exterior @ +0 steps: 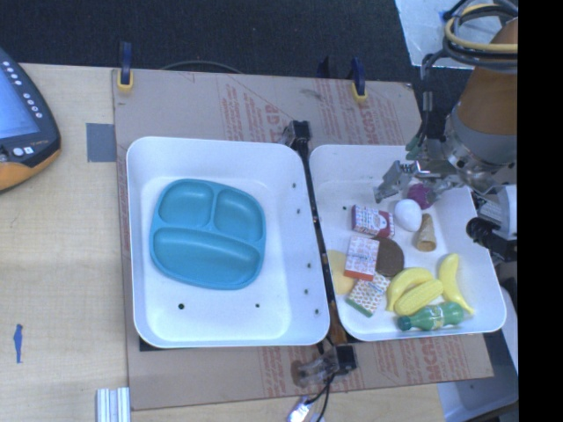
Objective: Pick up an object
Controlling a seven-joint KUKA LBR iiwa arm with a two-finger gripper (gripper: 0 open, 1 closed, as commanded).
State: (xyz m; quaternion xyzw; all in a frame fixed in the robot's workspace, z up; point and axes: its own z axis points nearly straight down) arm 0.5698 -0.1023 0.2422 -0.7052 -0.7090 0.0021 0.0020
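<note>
On the bench (pixel 62 262), the left bin (pixel 158 323) holds a divided plate (pixel 208 234), while the right bin (pixel 343 170) holds crowded toy food (pixel 413 271) beneath the hand (pixel 413 178) at its far side.

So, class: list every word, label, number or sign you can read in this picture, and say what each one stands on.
No text here can be read for certain.
Brown cardboard sheet: faint red printed lettering, too blurred to read.
Small snack packets in the right bin: printed labels, too small to read.
Handheld controller at the left edge: screen and buttons, nothing legible.
</note>
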